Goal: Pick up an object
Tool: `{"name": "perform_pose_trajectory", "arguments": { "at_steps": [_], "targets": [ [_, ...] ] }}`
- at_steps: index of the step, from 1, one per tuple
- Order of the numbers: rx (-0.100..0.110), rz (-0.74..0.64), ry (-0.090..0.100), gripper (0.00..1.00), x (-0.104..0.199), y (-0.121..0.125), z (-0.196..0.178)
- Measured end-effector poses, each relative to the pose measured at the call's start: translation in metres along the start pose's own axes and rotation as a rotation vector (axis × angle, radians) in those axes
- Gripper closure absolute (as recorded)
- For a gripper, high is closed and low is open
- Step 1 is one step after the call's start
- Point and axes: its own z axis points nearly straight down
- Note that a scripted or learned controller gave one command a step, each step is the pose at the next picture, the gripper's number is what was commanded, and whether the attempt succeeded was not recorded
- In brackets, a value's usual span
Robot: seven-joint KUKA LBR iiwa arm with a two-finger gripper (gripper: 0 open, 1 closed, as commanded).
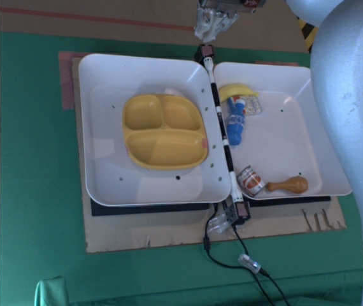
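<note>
My gripper (208,29) hangs high above the far end of the divider between the two bins, with nothing seen between its fingers. A yellow divided plate (163,131) lies in the left bin (102,75). The right bin (296,81) holds a blue bottle (235,123) beside the divider, a yellow banana-like piece (234,90) with a small flat packet (252,104) at the far side, a small red and white can (251,181) and a brown drumstick-shaped toy (290,185) at the near side.
The grey arm (347,120) covers the right edge of the right bin. A ruler-like strip (221,126) runs between the bins. Cables (232,247) trail over the green cloth in front of the bins.
</note>
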Motion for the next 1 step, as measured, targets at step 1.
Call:
{"name": "perform_pose_trajectory", "arguments": {
  "at_steps": [1],
  "targets": [
    [0.007,-0.001,0.002,1.00,0.0766,-0.0012,0.0287]
  ]
}}
